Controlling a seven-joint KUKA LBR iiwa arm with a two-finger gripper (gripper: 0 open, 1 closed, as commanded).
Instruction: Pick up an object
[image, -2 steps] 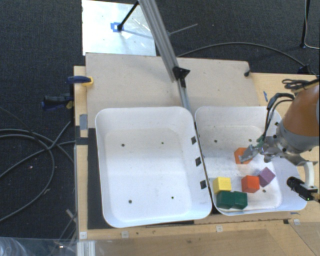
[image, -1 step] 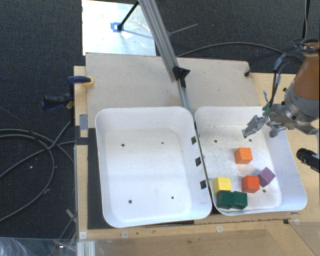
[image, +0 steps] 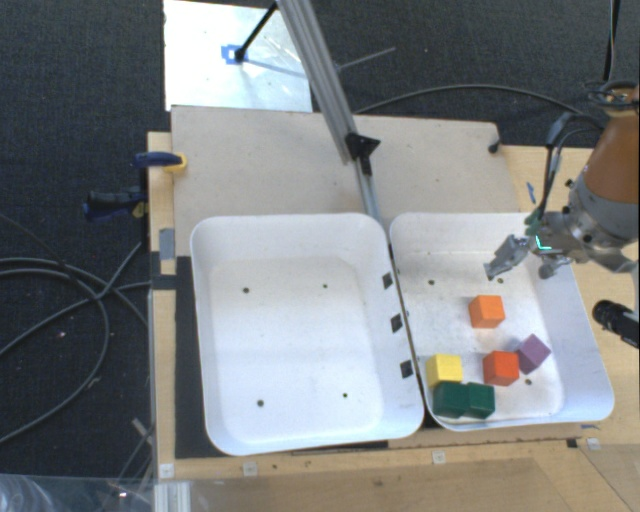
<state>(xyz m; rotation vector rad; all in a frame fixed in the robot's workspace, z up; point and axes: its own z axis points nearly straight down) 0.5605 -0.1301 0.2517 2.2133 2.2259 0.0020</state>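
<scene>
My gripper (image: 522, 257) hangs over the upper part of the right bin (image: 575, 330), and I cannot tell how it is set from this slant; nothing shows caught in it. Below it an orange cube (image: 487, 311) sits alone. Nearer the front lie a second orange cube (image: 501, 368) beside a purple block (image: 534, 353), then a yellow cube (image: 445, 369) touching a green block (image: 464, 400). The left bin (image: 215, 300) adjoins. No readable writing shows anywhere.

No readable text or labels.
</scene>
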